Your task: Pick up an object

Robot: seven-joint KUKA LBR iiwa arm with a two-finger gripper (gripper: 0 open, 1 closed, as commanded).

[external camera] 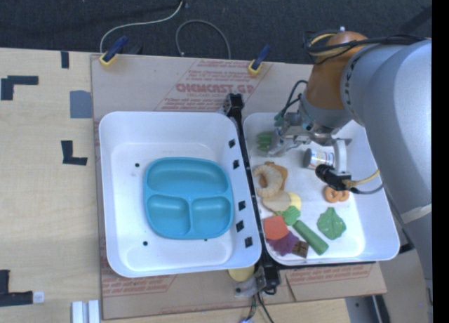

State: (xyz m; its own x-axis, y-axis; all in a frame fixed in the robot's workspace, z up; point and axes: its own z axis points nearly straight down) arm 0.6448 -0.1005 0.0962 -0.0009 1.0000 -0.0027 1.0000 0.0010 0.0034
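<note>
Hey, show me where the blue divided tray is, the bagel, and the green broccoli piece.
blue divided tray (188, 197): camera view, on the ridge between its compartments.
bagel (269, 178): camera view, on its ring.
green broccoli piece (331, 223): camera view, on its bumpy top.

You have a cluster of small items in the right bin. At its centre-left lies a tan ring-shaped pastry, flat. Toward five o'clock from it sit a pale yellow piece, an orange-red lump, a purple bunch and a green stick lying aslant. A green leafy lump rests at the stick's three o'clock. A small orange ring lies at one o'clock from that. A green item sits at the pastry's twelve o'clock.
</note>
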